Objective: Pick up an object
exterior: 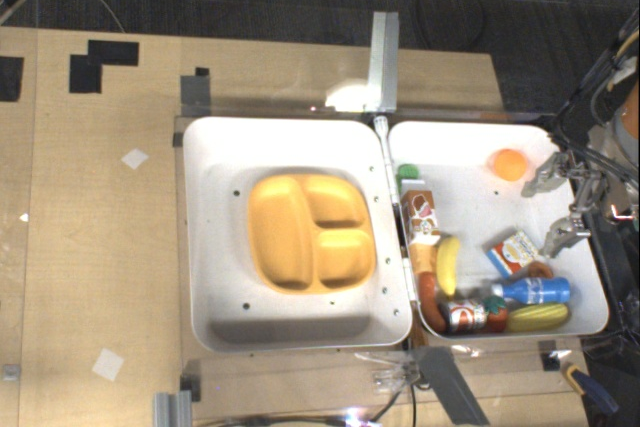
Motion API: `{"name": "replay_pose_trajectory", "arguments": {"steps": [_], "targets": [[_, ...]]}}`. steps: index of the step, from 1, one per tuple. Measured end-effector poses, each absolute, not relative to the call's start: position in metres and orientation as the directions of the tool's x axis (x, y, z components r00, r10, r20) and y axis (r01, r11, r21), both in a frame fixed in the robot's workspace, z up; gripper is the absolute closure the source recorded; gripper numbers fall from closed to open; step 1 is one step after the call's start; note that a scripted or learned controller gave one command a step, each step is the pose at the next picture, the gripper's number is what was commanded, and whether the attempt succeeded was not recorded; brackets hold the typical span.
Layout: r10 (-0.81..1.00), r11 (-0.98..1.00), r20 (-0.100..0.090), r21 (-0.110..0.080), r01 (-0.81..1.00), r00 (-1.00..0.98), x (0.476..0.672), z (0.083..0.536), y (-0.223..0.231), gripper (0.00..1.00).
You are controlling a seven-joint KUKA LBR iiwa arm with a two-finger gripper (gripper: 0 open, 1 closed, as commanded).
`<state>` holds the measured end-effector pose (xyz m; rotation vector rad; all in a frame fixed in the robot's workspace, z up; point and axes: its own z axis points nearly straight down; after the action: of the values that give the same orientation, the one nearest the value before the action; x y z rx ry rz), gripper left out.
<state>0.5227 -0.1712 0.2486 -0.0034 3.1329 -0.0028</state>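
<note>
Currently the gripper [560, 205] sits over the right edge of the right bin [470, 140], its two fingers spread wide with nothing between them; one finger [543, 177] lies toward the far side, the other nearer. No object is held yet.

Candidates all lie in the right bin. An orange ball [510, 164] rests alone in the far part, just left of the far finger, with bare floor around it — judged the easiest pick, though it could roll. A small red-and-white packet [515, 252] lies just left of the near finger. Other items crowd the near wall and the left wall: blue bottle [535, 291], yellow pickle-shaped piece [538, 316], can [465, 317], banana [447, 264], a brown carton [422, 212]. Touching neighbours leave little finger room there.

Left bin [215, 215] holds a yellow divided tray [305, 230], centred, well apart from the arm.
</note>
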Motion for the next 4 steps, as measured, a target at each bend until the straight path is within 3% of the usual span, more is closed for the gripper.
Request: {"name": "replay_pose_trajectory", "arguments": {"steps": [1,2,3,4], "targets": [[0.007,1.0,-0.002,0.0,0.007,-1.0,0.506,0.164,-0.206,0.0],[-0.022,1.0,-0.016,-0.004,-0.022,-1.0,0.623,0.09,-0.204,0.0],[0.378,0.926,-0.011,0.002,0.378,-0.926,0.608,0.11,-0.201,0.0],[0.456,0.89,-0.012,0.002,0.456,-0.89,0.49,0.09,-0.207,0.0]]}}
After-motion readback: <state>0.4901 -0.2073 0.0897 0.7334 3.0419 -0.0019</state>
